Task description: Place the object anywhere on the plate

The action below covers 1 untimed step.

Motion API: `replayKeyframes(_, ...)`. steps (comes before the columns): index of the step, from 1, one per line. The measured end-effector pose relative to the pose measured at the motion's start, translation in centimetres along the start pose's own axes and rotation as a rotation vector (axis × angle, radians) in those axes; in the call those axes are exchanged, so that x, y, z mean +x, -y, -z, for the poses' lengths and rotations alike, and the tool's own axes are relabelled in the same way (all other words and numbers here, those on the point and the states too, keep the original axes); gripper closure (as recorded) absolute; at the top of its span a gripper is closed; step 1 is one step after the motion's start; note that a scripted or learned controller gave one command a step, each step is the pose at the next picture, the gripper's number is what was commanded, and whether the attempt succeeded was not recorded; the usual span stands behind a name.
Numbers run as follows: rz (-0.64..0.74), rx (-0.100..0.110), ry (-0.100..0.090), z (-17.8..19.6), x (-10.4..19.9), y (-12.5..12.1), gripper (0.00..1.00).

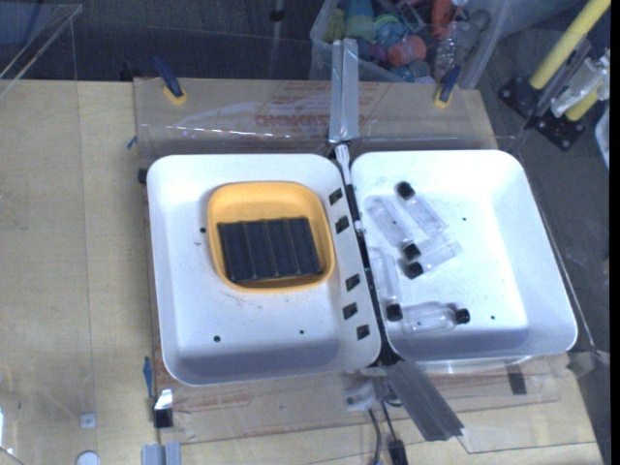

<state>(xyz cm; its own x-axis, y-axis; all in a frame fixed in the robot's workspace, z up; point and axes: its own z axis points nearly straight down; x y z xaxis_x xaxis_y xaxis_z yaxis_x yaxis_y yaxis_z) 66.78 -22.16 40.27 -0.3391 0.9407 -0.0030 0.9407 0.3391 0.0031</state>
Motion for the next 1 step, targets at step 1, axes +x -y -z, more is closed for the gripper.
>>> replayKeyframes(1,0.205,0.001,-0.003,-8.93,0.10,0.09,0.00)
